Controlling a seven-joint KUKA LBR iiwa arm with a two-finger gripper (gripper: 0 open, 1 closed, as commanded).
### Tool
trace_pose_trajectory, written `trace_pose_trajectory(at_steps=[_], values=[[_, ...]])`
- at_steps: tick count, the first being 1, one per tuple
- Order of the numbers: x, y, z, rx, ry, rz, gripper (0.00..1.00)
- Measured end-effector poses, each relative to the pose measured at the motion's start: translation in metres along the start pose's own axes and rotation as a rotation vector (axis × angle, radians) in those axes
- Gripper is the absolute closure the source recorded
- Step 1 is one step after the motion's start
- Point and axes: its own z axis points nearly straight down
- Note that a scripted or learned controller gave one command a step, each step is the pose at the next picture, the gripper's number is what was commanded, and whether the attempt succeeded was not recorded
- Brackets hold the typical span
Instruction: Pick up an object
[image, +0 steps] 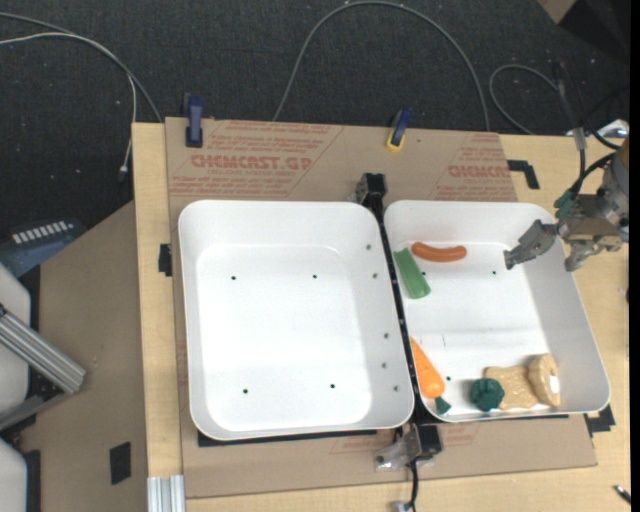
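While you look down on the bench, you see the gripper (549, 249) at the far right edge of the right bin (560, 310), hanging over its upper right corner. Its two fingers are spread apart, one dark finger (527, 245) angling out to the left over the bin floor, the other pointing down near the bin's right rim, and nothing sits between them.

Your candidates all lie in that right bin. An orange-red sausage (439, 252) lies flat near the top, well left of the gripper. Just below and to its left, a green strip-shaped piece (411, 274) rests tilted against the left wall. Lower down, a toy carrot (428, 373) lies along the same wall, its tip pointing up. Near the bottom edge you find a dark green, broccoli-like lump (488, 393), touching a tan bread-like piece (514, 388), and just right of that a round tan slice (545, 379) leaning near the corner.

Beside it, the left bin (200, 300) shows only its white floor with small dark dots. Both bins sit on a cardboard sheet (300, 155) printed in red lettering, held at its top edge by a blue clamp (193, 119) and a yellow-and-blue clamp (399, 129). Thin cables (390, 15) loop over the dark floor beyond.
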Motion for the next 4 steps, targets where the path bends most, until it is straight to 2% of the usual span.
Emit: trace_pose_trajectory(at_steps=[1,2,3,4], values=[[-0.011,0.075,0.107,0.005,0.001,-0.002,0.0],[0.027,0.122,0.192,0.001,0.002,-0.003,0.0],[0.001,0.114,0.188,-0.005,0.0,0.0,0.0],[-0.014,0.105,0.173,-0.002,-0.001,0.001,0.0]])
